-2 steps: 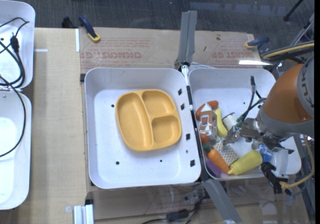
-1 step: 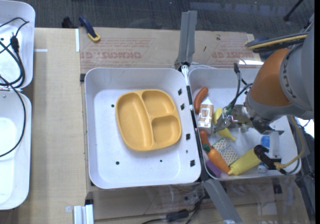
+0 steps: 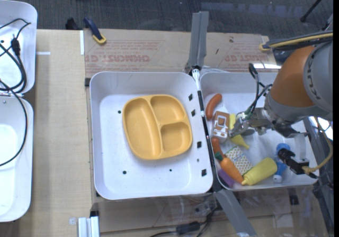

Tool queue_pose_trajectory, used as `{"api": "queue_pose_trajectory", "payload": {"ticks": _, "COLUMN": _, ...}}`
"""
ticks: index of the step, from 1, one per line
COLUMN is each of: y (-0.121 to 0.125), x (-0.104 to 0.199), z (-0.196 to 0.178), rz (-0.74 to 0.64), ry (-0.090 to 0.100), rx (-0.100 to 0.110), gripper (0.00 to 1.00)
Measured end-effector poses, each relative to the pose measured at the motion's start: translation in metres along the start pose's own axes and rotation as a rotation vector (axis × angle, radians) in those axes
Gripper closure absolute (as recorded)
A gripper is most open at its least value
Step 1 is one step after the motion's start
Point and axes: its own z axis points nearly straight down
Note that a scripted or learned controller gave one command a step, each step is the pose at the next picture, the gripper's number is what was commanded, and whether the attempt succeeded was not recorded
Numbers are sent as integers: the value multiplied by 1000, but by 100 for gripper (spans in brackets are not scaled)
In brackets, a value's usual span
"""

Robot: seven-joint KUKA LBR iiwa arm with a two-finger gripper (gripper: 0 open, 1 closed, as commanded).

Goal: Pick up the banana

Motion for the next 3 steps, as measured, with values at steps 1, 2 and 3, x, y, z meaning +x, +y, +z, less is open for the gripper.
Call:
{"api": "queue_pose_trajectory", "payload": {"ticks": 1, "y": 0, "x": 0, "z": -8, "rz": -3, "ry": -1, "rx": 2, "gripper": 100}}
{"api": "queue_pose_trajectory", "payload": {"ticks": 2, "y": 65, "x": -23, "z": 11, "rz": 186, "ry": 0, "rx": -1, "gripper": 100}}
{"api": "queue_pose_trajectory", "payload": {"ticks": 3, "y": 65, "x": -23, "z": 11, "rz": 186, "ry": 0, "rx": 0, "gripper": 0}}
